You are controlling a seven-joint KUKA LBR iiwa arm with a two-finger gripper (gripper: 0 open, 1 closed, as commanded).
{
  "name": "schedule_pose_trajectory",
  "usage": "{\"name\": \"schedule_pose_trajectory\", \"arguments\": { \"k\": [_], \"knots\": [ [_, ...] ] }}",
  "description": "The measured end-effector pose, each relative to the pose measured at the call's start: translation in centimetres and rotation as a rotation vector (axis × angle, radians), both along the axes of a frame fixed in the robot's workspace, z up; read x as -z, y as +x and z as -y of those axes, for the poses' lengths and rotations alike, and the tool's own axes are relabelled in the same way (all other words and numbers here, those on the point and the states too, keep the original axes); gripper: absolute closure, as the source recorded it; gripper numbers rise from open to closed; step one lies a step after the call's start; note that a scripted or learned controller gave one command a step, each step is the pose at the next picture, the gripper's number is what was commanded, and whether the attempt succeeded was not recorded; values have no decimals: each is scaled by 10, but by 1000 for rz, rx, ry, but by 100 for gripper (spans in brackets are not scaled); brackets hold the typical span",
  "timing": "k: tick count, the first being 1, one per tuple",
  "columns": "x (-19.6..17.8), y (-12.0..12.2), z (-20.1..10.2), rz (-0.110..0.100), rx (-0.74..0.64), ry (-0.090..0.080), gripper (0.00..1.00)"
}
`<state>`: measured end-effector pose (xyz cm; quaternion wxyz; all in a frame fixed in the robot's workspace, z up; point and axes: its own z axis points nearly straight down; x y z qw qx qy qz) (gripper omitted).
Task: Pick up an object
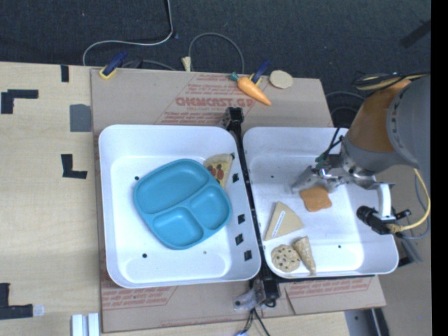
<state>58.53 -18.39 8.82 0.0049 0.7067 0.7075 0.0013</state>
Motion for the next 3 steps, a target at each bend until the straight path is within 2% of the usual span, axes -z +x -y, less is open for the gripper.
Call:
{"name": "schedule_pose_trajectory", "arguments": {
  "k": [1, 2, 3],
  "knots": [
    [0, -13, -14, 2, 0, -2, 0],
    [-10, -13, -13, 2, 1, -2, 100],
    [-102, 32, -111, 1, -11, 7, 100]
  ]
}}
